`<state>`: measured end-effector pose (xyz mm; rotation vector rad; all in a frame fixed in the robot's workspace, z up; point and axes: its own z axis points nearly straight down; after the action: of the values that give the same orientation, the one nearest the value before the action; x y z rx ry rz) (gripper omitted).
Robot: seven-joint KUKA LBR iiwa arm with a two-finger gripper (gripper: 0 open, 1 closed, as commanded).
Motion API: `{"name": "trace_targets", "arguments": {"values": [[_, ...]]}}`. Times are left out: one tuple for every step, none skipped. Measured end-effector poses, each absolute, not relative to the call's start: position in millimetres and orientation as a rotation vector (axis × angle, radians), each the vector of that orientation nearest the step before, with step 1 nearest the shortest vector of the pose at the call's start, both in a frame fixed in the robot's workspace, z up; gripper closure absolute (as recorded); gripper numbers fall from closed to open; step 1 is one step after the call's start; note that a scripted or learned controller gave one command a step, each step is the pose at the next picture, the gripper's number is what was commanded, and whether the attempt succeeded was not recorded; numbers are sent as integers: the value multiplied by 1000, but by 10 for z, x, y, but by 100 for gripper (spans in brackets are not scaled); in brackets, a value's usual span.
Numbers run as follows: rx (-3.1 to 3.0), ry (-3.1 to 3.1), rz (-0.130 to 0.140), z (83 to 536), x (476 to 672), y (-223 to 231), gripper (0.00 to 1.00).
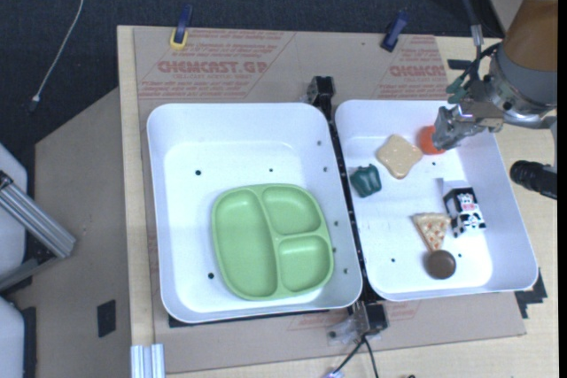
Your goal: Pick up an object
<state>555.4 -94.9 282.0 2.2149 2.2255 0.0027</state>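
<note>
The gripper (448,127) hovers over the right bin's (507,190) far end, just above an orange object (429,140) — whether its pincer is open cannot be told — so the approach seems underway, and the next move calls for a straight descent onto it.

Dark carpet floor (80,57), cardboard-topped bench (266,66).

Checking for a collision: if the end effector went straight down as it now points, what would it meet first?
Probably the orange object partly hidden beneath the end effector, though depth is unclear from this slanted view.
</note>
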Motion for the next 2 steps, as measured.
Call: {"name": "trace_targets", "arguments": {"values": [[2216, 2230, 0, 2736, 5645, -401, 100], [2216, 2227, 2, 2658, 5768, 22, 100]]}}
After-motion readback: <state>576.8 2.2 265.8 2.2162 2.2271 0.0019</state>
